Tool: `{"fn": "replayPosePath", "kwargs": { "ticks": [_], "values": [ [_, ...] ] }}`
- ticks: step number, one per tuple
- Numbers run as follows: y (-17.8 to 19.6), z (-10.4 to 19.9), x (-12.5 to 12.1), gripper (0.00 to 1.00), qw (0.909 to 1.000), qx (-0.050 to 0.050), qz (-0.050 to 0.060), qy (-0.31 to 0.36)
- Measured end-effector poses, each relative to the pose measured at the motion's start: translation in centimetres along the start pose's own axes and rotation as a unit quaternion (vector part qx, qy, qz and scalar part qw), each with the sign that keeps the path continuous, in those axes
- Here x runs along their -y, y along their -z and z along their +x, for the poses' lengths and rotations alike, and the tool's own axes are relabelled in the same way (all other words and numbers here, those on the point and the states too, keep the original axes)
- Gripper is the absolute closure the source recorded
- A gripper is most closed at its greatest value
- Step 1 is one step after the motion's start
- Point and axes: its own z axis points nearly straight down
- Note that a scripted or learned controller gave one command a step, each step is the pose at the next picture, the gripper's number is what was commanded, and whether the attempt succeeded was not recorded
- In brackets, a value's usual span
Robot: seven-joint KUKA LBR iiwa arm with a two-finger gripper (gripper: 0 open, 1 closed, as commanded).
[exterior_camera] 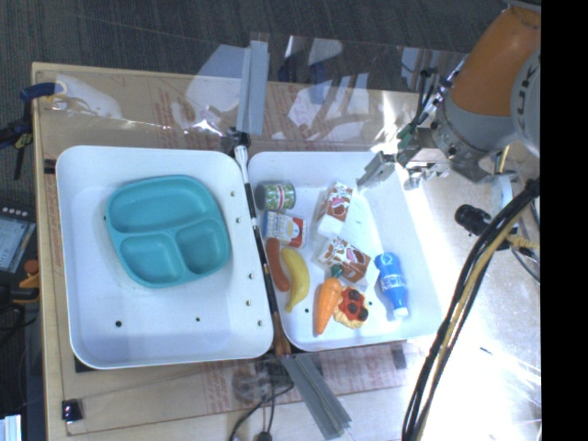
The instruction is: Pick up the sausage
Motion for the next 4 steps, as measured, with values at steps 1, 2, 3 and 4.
{"fn": "replayPosePath", "kwargs": {
  "ticks": [1,2,3,4],
  "values": [
    [-14.8,2.2,8.9,0.00,0.9985,-0.001,0.001,0.055],
    [-18.6,5.2,10.4,0.00,0.9974,0.000,-0.002,0.072],
    [-18.6,9.1,10.3,0.00,0.9975,0.006,-0.002,0.070],
    [-17.7,9.5,10.3,1.00,0.9972,0.003,0.000,0.075]
  ]
}}
